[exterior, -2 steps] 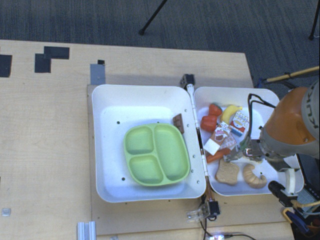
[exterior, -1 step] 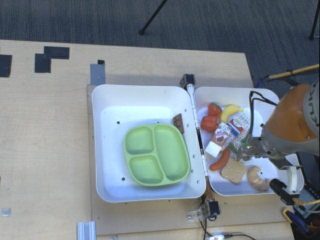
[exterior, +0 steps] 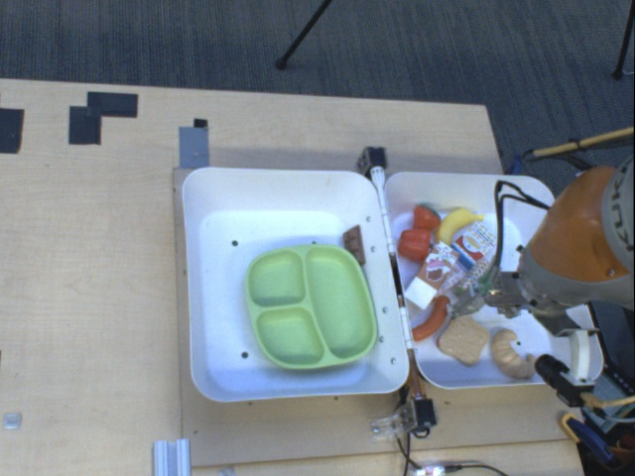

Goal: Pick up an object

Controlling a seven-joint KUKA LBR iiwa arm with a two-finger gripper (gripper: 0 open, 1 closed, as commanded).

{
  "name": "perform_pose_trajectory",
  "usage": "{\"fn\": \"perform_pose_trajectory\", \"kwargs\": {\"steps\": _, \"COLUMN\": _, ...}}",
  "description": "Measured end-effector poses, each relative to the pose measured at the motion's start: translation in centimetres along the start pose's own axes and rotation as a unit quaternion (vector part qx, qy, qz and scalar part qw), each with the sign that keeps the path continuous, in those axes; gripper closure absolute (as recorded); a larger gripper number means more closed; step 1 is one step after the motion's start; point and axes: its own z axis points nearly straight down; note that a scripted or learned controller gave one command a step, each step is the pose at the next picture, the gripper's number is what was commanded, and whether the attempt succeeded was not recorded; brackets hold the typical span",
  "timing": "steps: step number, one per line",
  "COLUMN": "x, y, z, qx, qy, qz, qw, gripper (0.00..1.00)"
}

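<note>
The right bin (exterior: 531, 191) holds several toy foods: a red pepper (exterior: 419, 231), a yellow banana (exterior: 454, 222), a printed packet (exterior: 464, 254), a white cube (exterior: 420, 293), a red sausage (exterior: 433, 318), a bread slice (exterior: 462, 341) and a tan pastry (exterior: 509, 352). My gripper (exterior: 476, 296) reaches in from the right, low over the middle of this bin. It sits just below the packet and above the bread slice. The grey wrist and orange band (exterior: 580, 236) cover the bin's right side.
The left bin (exterior: 213, 266) holds a green three-part plate (exterior: 310, 306), with a small brown piece (exterior: 353, 242) by its right wall. Black and grey markers lie on the bench at far left. Cables run along the right edge.
</note>
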Motion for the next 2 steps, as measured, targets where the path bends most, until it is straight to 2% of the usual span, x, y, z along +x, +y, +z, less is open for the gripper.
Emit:
{"fn": "perform_pose_trajectory", "kwargs": {"steps": 1, "x": 3.4, "y": -0.5, "z": 1.5, "qx": 0.008, "qy": 0.003, "qz": -0.001, "qw": 1.0, "gripper": 0.0}}
{"fn": "perform_pose_trajectory", "kwargs": {"steps": 2, "x": 3.4, "y": -0.3, "z": 0.4, "qx": 0.006, "qy": 0.003, "qz": -0.002, "qw": 1.0, "gripper": 1.0}}
